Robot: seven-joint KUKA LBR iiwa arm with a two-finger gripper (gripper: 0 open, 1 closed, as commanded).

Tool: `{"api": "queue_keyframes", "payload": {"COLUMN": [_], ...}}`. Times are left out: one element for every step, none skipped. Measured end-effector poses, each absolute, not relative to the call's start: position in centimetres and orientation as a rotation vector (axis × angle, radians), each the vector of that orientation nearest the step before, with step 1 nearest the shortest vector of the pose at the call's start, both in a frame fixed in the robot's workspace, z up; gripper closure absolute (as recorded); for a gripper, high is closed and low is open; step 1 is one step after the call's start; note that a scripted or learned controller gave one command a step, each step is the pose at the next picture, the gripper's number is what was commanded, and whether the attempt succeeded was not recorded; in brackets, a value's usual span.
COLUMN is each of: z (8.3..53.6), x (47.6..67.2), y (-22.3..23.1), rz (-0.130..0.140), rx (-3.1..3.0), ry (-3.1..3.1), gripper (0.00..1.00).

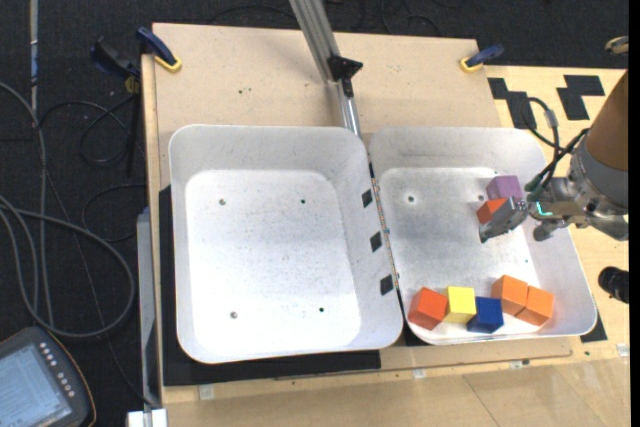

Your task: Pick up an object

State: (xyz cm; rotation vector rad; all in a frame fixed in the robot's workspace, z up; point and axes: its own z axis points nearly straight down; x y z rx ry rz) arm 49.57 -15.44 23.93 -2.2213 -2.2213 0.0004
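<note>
Blocks lie in the right bin (560, 245) of two shallow white bins that sit side by side on the counter (260, 85). From my remote seat I look down at a slant, and the grey arm (610, 150) reaches in from the right edge of the picture. Its gripper (497, 220) hangs over the right bin's middle, toward that bin's right wall. Just beside the dark fingers (494, 227) I see a purple block (505, 187) and, tucked under it on the left, a small orange block (489, 208). I cannot tell whether the fingers are released or clenched, and I cannot tell whether either block sits between them. Along the right bin's near edge runs a row of five more blocks: an orange block at the left end (429, 306), a yellow block (461, 301) touching it, a blue block (488, 314) touching the yellow one, then two orange blocks (525, 298) pressed together near the bin's near right corner. The left bin (265, 240) shows a bare, speckled white floor. A slanted metal pole (305, 0) crosses the counter's far edge, and clamps (160, 50) grip its two far corners.
</note>
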Motion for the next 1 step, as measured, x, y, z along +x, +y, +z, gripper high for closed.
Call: {"api": "queue_keyframes", "payload": {"z": [17.81], "x": [48.95], "y": [-15.90], "rz": [0.006], "rx": [-2.220], "ry": [-2.215], "gripper": [0.00]}}
